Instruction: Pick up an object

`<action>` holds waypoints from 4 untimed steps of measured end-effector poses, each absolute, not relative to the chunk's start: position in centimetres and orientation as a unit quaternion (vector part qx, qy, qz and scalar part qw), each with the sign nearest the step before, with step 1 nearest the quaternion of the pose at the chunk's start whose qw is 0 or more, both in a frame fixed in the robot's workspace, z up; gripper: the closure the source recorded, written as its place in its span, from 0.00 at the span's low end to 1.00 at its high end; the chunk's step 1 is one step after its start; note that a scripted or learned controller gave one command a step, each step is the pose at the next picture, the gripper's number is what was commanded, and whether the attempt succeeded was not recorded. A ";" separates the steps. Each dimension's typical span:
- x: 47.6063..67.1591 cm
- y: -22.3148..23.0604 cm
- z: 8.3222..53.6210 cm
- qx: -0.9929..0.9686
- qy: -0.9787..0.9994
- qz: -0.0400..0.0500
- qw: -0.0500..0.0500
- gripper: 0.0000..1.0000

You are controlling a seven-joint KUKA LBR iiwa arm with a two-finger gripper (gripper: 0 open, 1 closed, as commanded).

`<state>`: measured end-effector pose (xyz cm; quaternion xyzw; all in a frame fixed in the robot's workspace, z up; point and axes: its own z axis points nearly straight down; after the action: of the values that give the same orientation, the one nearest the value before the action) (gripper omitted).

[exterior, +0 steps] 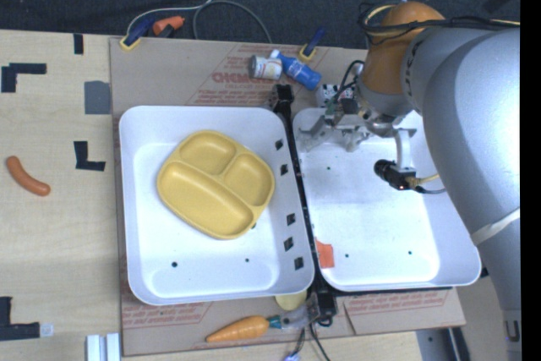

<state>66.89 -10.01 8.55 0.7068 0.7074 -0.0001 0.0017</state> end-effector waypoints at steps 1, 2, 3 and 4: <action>66.9 -9.7 8.5 0.707 0.707 -0.001 0.002 0.00; 66.9 -10.4 8.6 0.707 0.708 0.000 0.001 0.00; 66.9 -10.4 9.6 0.706 0.708 -0.001 0.002 1.00; 66.9 -10.4 9.6 0.706 0.708 0.000 0.002 0.00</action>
<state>66.91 -10.39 9.60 0.7060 0.7082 -0.0005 0.0020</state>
